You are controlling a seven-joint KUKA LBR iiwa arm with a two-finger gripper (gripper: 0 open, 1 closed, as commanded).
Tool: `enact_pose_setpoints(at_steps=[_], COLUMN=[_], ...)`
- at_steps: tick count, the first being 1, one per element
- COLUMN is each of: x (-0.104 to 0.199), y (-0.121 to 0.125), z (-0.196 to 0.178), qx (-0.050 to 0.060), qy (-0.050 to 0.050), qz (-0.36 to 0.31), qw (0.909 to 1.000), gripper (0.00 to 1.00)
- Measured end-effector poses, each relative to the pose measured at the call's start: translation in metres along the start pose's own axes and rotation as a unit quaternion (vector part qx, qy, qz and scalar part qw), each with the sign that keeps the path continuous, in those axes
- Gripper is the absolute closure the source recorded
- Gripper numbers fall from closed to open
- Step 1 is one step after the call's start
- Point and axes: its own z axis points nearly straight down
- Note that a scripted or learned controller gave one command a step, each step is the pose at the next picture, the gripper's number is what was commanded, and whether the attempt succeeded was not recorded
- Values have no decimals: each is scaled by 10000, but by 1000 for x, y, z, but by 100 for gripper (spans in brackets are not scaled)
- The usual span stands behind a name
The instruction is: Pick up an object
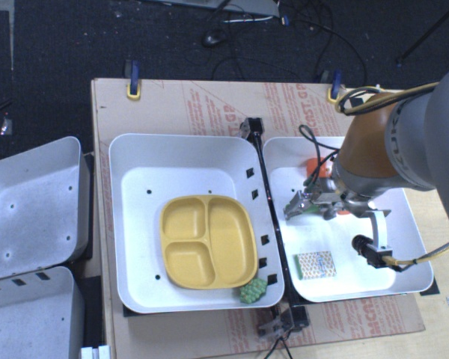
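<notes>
The left shallow white bin (135,163) held a yellow plastic plate with three compartments (208,241), lying flat near the middle of the bin floor with its longer side running from the bin's far edge toward its near edge. Just beside the plate's near right corner sat a small green knobbly object (253,291), touching or almost touching the plate rim and close to the bin's near right corner. A black divider strip (268,200) ran between the two bins.

In the right shallow white bin (411,275) lay a small flat rectangular packet with a speckled green and white print (316,264), its long axis running roughly left to right, slightly tilted, near the bin's front wall. Above it, the gripper (305,203) hung over the bin's left half at the end of the grey arm with the orange band (370,144); whether it was spread or closed could not be told. A small orange-red object (319,167) showed partly behind the wrist, toward the far side.
</notes>
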Motion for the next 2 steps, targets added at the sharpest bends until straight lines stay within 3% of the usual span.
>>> enact_pose_setpoints(at_steps=[1,2], x=[0,2], y=[1,1], z=[-13,-77], qx=[-23,-56], qy=[-1,-10], qz=[9,-21], qw=[10000,10000], gripper=[100,100])
